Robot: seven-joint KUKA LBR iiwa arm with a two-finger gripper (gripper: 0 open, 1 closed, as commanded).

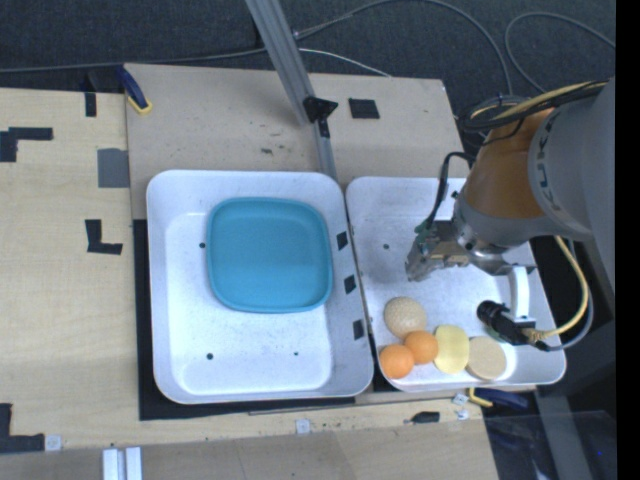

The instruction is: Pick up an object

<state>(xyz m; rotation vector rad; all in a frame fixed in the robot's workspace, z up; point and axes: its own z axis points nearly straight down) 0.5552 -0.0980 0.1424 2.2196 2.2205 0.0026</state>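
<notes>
Two fingers (424, 265), spread state not discernible, hover above bare floor of right bin (385, 218), nothing visibly between them. Five rounded items lie near that bin's front edge: tan ball (405, 316), two orange balls (421, 346), (397, 362), yellow piece (451, 349), beige disc (487, 358). One smooth teal plate (269, 254) occupies left bin (180, 268).

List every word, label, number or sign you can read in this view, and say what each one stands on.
None can be read.
The square teal plastic plate in the left white bin is plain.
The right white bin and the round fruit-like pieces in it bear no text.
The black tape patches on the wooden bench are blank marks, not letters.
The grey arm's orange band shows no print; the pincer is too blurred to tell.
</notes>
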